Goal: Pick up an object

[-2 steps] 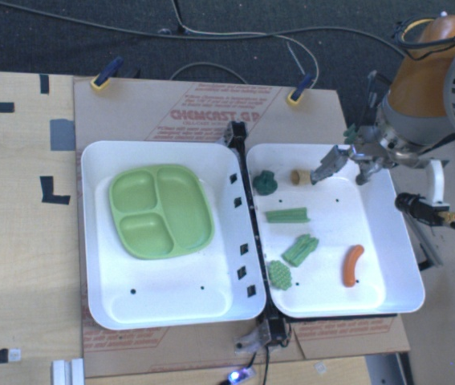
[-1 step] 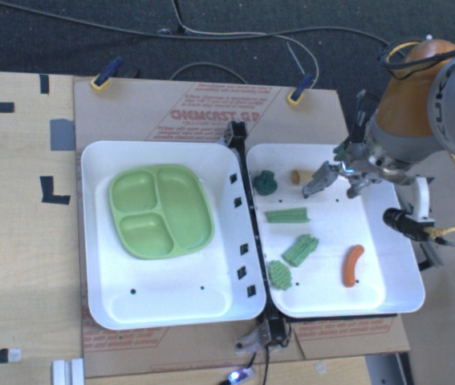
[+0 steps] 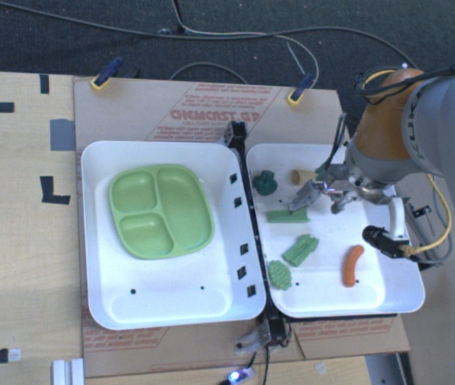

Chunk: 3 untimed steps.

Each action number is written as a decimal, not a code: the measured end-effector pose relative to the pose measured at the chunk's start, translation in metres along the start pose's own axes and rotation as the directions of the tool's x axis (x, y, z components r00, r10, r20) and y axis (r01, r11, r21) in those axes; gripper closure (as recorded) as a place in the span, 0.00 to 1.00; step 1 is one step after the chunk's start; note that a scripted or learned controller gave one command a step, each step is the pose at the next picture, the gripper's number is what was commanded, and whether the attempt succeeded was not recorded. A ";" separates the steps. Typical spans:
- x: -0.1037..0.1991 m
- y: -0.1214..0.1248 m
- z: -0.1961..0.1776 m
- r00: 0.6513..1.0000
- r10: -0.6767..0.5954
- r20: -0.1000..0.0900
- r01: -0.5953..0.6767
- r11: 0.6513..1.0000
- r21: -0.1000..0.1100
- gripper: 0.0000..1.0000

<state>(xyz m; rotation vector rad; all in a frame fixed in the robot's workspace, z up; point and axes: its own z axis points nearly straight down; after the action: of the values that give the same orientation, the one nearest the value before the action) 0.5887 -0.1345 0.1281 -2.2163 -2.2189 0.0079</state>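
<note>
In the right bin (image 3: pixel 396 295) lie a dark green lump (image 3: pixel 265 183), a flat green strip (image 3: pixel 287 216), a ridged green piece (image 3: pixel 300 249), a round textured green piece (image 3: pixel 279 274), an orange sausage-shaped piece (image 3: pixel 353 265) and a small tan piece (image 3: pixel 299 176). My gripper (image 3: pixel 322 200) hangs over the upper middle of this bin, just right of the green strip. It is open, with bare white bin floor showing between the fingers. One fingertip (image 3: pixel 300 203) sits close to the strip's right end.
The left bin (image 3: pixel 99 279) holds a light green divided plate (image 3: pixel 161 211). A black divider (image 3: pixel 247 231) runs between the bins. A black cable fitting (image 3: pixel 383 241) from the arm hangs over the right bin's right side. Cardboard lies under both bins.
</note>
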 end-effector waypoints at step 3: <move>0.002 0.006 -0.013 1.000 -0.001 0.001 0.001 1.000 -0.010 1.00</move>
<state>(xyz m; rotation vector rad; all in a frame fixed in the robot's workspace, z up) 0.5946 -0.1322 0.1412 -2.2210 -2.2248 -0.0027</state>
